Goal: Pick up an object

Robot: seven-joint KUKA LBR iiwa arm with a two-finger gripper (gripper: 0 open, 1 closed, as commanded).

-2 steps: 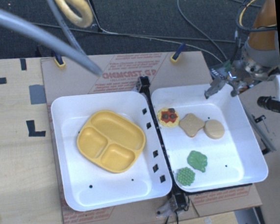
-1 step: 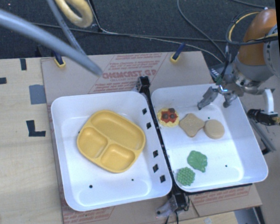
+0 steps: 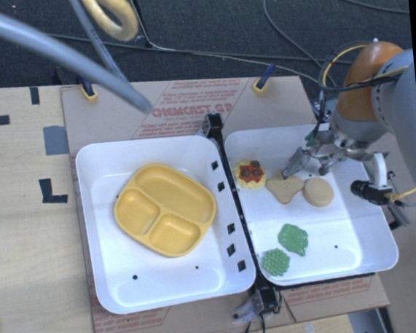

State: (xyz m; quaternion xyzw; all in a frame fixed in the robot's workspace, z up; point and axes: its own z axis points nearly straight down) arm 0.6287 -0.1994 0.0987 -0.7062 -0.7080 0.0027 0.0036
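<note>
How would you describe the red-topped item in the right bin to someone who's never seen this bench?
Start at the right bin, the one the arm reaches into. Along its left wall, near the far end beside the black divider, sits a small yellow disc with red topping. The tan pieces next to it are plain, the two green pieces lie nearer the camera; it alone carries red.

right bin [image 3: 363, 253]: pizza-like toy [image 3: 250, 173] top-left, tan bone-shaped piece [image 3: 285, 188] touching round tan piece [image 3: 318, 192] mid, two green pieces [image 3: 293, 238] [image 3: 276, 262] lower-left, all lying flat
</note>
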